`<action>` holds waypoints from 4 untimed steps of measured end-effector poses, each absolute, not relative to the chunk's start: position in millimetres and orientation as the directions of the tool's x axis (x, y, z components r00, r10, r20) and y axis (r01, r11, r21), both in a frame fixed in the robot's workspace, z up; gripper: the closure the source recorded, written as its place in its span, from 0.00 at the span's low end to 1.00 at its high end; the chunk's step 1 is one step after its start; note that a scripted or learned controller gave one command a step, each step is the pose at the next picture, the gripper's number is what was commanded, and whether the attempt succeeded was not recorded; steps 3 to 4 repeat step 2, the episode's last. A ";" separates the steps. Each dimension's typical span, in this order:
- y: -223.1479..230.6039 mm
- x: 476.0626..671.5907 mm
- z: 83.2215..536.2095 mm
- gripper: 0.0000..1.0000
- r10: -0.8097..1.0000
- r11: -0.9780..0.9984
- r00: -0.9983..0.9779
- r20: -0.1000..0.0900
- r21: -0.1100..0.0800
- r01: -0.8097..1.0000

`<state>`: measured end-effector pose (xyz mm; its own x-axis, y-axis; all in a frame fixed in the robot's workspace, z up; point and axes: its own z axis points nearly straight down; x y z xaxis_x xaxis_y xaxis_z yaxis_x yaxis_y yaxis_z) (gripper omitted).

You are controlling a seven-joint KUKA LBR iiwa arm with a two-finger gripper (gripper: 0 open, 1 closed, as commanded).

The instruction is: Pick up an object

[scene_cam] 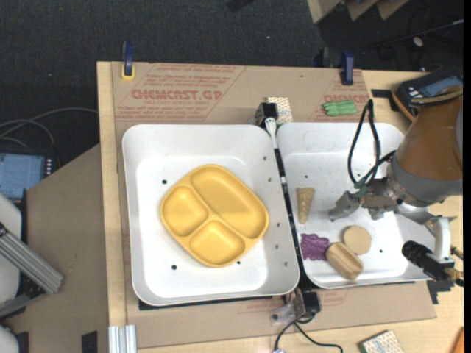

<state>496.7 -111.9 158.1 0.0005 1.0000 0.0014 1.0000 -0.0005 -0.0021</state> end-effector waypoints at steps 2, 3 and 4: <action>-216.6 624.6 85.8 0.00 1.000 0.004 -0.004 0.003 0.005 1.000; -216.6 624.6 85.8 0.00 1.000 0.004 -0.004 0.003 0.005 1.000; -216.6 624.6 85.8 0.00 1.000 0.004 -0.004 0.003 0.005 1.000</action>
